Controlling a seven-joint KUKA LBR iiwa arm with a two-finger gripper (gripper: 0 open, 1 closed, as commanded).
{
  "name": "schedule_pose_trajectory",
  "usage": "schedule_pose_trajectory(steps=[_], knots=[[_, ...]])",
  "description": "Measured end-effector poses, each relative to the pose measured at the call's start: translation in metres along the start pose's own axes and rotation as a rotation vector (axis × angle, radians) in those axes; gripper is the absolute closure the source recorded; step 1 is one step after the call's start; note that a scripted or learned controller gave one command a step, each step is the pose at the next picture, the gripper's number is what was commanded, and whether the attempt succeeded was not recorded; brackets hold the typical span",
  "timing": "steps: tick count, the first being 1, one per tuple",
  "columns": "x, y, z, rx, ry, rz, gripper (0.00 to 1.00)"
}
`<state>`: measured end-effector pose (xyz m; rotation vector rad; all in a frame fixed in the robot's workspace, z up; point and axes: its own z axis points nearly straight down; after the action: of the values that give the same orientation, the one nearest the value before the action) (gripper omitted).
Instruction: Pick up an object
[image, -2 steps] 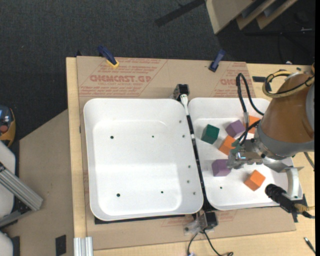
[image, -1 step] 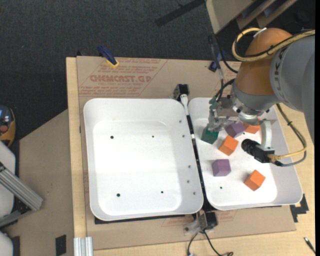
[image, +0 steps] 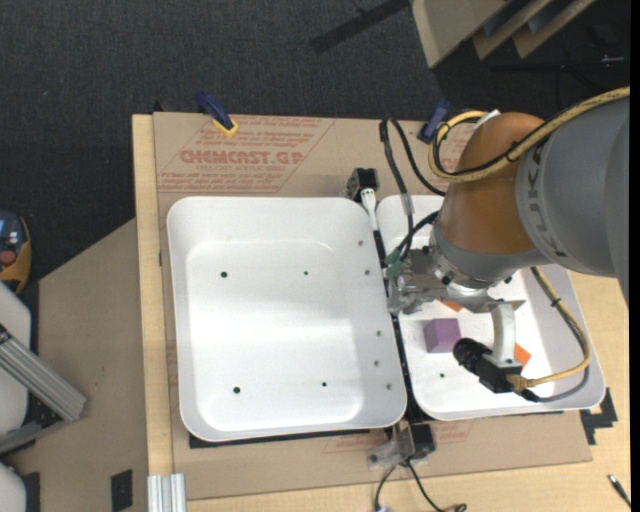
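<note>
Gripper (image: 418, 292) hanging low over right bin (image: 560, 385), near its left wall; arm (image: 560, 190) covering it from above, so grip state cannot be told. Purple block (image: 441, 334) lying on right bin floor just below-right of gripper, nothing visibly clamping it. Small orange piece (image: 521, 353) sitting further right, beside white bracket. Left bin (image: 275, 310) sitting alongside. Both bins resting on cardboard-covered bench (image: 250, 150).

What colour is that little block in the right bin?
Purple; the block shows clearly in the camera view, lying in the right bin.
</note>
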<state>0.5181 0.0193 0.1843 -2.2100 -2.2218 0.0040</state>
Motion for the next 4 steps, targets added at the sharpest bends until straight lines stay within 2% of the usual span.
schedule_pose_trajectory(steps=[1, 2, 3, 4], knots=[[-0.092, -0.022, -0.073, -0.015, -0.008, 0.015, 1.00], [-0.069, -0.030, 0.004, 0.001, -0.002, 0.005, 1.00], [-0.181, -0.041, -0.032, -0.012, -0.012, 0.016, 1.00], [-0.102, -0.039, -0.021, -0.005, 0.001, -0.002, 1.00]])
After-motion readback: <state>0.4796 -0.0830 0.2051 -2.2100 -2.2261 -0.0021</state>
